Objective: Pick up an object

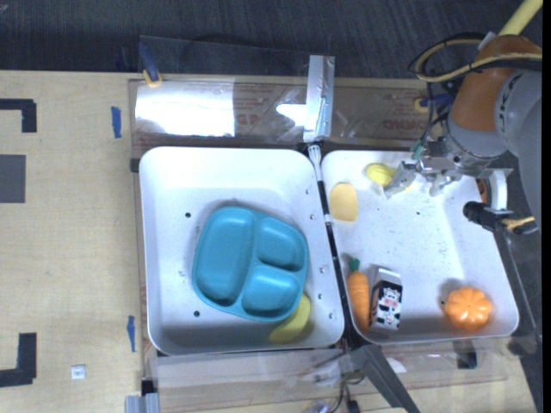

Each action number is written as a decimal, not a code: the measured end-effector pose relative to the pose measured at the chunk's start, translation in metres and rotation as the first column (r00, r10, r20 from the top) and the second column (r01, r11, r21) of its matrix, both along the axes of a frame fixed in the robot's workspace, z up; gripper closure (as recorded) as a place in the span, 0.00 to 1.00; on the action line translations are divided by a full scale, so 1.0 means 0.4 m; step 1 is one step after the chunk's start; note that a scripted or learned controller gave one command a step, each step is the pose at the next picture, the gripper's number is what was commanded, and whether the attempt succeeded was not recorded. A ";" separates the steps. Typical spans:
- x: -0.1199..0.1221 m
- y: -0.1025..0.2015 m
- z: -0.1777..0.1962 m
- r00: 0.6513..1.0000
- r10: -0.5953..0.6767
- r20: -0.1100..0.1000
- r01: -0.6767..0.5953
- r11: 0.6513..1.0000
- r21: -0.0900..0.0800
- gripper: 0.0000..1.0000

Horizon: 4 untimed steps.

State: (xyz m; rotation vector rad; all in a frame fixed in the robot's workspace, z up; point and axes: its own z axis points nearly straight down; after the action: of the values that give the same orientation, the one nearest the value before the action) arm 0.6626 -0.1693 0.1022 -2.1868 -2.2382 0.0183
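Note:
My gripper (417,181) hangs over the back of the right bin (430,231), its two silver fingers apart with nothing between them. A small yellow lemon-like piece (377,174) lies just left of the left fingertip (397,183), close to it. A pale yellow rounded piece (343,201) rests against the bin's left wall. Along the front edge lie a carrot (357,294), a small milk carton (387,298) and an orange pumpkin (467,306).
The left bin (164,231) holds a blue divided plate (250,261) with a yellow fruit (294,320) tucked under its front right corner. A clear plastic sheet and a metal bracket (318,97) stand behind the bins. Cables loop by the arm at the back right.

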 end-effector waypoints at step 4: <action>0.014 -0.090 0.275 0.853 0.522 0.023 -0.522 0.853 -0.008 1.00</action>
State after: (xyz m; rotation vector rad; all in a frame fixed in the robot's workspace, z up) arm 0.6684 -0.2055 0.2123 -1.5083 -2.7668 -0.0023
